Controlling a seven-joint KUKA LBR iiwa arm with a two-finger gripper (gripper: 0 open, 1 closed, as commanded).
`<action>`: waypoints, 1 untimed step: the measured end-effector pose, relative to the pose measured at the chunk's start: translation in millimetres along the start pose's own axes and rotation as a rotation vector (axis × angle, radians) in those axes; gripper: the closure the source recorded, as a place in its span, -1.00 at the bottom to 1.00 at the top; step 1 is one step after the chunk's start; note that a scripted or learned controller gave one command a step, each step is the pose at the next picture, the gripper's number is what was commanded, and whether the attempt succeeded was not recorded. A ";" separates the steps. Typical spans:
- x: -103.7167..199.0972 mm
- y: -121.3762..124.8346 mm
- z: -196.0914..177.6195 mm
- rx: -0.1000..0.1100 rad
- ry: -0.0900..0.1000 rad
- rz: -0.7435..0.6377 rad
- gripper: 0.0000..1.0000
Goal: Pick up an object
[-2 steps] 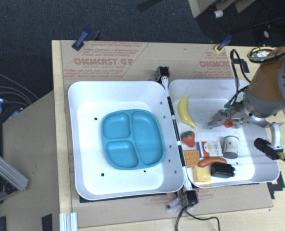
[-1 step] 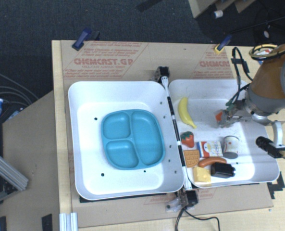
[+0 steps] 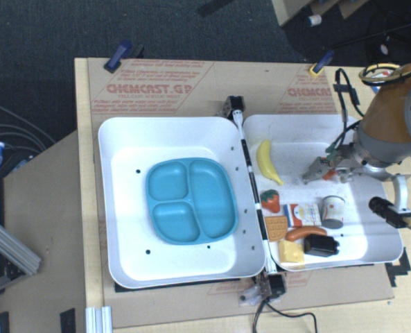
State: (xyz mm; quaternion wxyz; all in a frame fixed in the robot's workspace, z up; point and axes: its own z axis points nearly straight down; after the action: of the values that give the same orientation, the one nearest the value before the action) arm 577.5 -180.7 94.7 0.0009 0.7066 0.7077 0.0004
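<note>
**Claw hanging over the right bin, holding nothing I can see**

I am looking down at two white bins sitting side by side. The left bin [image 3: 122, 151] is holding a blue plate [image 3: 191, 200] with three sections. The right bin [image 3: 295, 127] is holding the small things I could pick.

A yellow banana [image 3: 268, 161] is lying near the left wall of the right bin. Below it a red strawberry [image 3: 270, 200] is sitting just beside the wall. Near the front I am seeing a cracker [image 3: 276, 227], a little white and red box [image 3: 303, 214], a hot dog [image 3: 305, 232], a yellow block [image 3: 291, 252], a black thing [image 3: 323, 245] and a grey can [image 3: 332, 211].

The arm [image 3: 392, 120] is reaching in from the right. The gripper [image 3: 321, 172] is hanging over a bare part of the right bin, between the banana and the can. I cannot tell if the claw is apart or together; it is too small and blurry. I am not seeing any toy between its tips.
</note>
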 end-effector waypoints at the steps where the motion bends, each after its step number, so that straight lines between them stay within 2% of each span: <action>1: 0.1 0.6 -10.1 -0.002 -0.001 0.000 1.00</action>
State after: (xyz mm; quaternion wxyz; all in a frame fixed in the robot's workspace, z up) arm 578.0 -180.6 104.8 0.0018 0.7064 0.7078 0.0009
